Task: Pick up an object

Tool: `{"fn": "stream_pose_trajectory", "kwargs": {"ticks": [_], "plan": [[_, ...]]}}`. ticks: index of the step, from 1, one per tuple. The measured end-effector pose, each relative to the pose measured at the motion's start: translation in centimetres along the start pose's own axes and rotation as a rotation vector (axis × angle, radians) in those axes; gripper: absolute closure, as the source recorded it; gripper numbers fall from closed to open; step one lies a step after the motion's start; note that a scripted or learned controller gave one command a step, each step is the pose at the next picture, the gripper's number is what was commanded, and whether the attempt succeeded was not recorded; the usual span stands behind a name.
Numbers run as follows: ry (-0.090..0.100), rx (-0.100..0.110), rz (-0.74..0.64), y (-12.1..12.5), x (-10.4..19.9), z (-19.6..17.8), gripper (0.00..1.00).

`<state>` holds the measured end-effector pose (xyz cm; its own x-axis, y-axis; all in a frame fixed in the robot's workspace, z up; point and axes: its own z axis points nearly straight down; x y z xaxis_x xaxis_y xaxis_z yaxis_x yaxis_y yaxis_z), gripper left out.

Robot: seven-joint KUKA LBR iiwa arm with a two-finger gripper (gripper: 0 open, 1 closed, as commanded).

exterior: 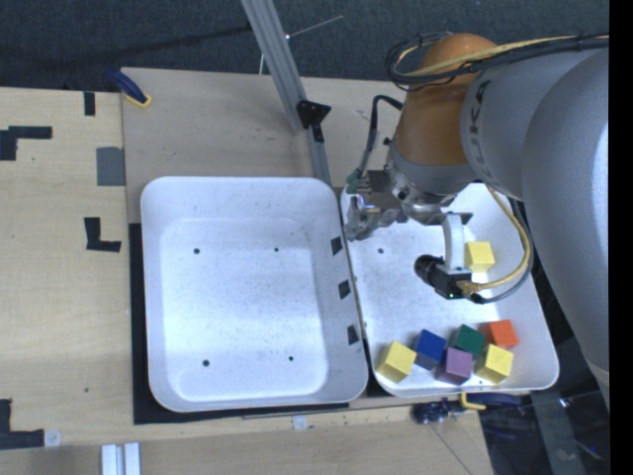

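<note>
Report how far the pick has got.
Done: nothing is lifted; the yellow, blue, purple, green and orange blocks lie along the right bin's near edge, with another yellow block beside the arm. In hand: the gripper is at that bin's far left corner. Left: reach a block, grasp, lift.

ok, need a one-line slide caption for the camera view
KUKA arm reaches over the right bin, where seven colored cubes sit, six clustered near the front edge; left bin alongside.
</note>
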<state>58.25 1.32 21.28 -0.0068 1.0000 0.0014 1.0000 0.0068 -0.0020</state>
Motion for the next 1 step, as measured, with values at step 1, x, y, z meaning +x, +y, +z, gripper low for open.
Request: {"fn": "stream_pose_trajectory", "kwargs": {"ticks": [1], "plan": [[0.000,0.000,0.000,2.06,4.78,0.68,1.00]]}}
